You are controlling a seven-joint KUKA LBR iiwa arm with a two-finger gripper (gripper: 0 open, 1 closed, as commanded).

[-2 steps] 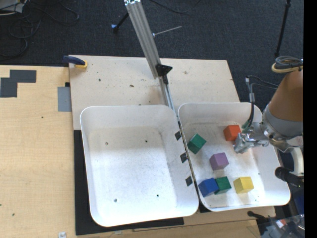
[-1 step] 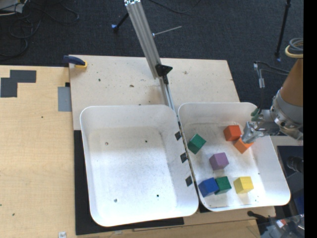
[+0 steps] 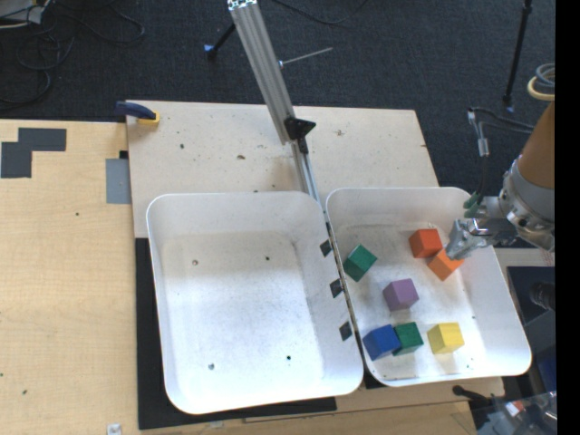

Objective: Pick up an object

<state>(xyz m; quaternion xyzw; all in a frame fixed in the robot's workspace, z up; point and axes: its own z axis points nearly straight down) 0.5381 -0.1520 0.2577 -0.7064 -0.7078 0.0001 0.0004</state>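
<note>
The right bin (image 3: 399,194) holds several small blocks. A red-orange block (image 3: 424,242) and a lighter orange block (image 3: 443,266) lie at its right side. My gripper (image 3: 458,243) reaches in over the right rim, its tip right against the top of the orange block, which looks tilted. The gripper's tip hides where it meets the block. A green block (image 3: 360,262) sits near the bin's left wall and a purple block (image 3: 401,294) in the middle. Along the front lie a blue block (image 3: 381,341), a dark green block (image 3: 409,336) and a yellow block (image 3: 445,337).
The left bin (image 3: 181,202) stands beside the right one, with black clips (image 3: 334,287) along the shared wall. A slanted aluminium bar (image 3: 267,71) rises behind the bins. A blue and yellow clamp (image 3: 139,112) lies at the board's far left corner.
</note>
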